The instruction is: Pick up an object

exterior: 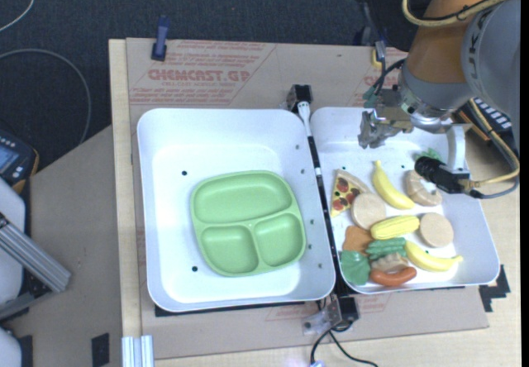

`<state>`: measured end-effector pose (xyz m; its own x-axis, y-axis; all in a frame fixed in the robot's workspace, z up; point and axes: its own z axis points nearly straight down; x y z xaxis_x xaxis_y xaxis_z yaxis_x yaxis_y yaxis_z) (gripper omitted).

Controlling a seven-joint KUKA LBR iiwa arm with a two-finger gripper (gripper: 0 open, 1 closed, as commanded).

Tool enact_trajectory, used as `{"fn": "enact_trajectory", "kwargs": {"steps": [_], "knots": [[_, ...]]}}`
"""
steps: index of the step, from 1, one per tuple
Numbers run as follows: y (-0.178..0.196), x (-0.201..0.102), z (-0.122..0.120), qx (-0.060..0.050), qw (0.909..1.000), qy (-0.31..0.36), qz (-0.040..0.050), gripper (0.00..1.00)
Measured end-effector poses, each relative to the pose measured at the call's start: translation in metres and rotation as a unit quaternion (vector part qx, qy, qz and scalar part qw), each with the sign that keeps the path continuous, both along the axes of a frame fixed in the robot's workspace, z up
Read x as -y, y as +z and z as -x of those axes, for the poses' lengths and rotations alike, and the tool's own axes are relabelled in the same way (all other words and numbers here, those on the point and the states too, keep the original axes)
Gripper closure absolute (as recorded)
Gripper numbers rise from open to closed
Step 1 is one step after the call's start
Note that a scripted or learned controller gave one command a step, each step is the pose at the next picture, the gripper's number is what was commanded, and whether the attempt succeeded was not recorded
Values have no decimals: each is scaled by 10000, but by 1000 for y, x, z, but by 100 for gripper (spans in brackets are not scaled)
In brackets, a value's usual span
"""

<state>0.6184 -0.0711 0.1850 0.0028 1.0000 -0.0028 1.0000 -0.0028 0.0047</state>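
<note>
A: Where are the jaws (374,130) right now?

B: Upper part of the right bin (479,233), over bare white floor, hanging from the grey arm (471,51) that comes in from the upper right of the frame. Whether they're spread or pressed together I cannot tell; nothing visibly sits between them.

A: And the pickable things?

B: Toy food is heaped in the lower half of that bin. The nearest is the upper banana (388,185), just below and slightly right of the jaws, its long axis slanting from upper left to lower right. The pizza slice (345,192) lies below-left.

A: The left bin (165,216)?

B: It holds a green divided tray (246,221), well apart from the jaws.
</note>
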Motion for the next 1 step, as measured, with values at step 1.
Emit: {"fn": "enact_trajectory", "kwargs": {"steps": [1], "knots": [[-103,63,-6,-43,10000,-12,-11,100]]}}
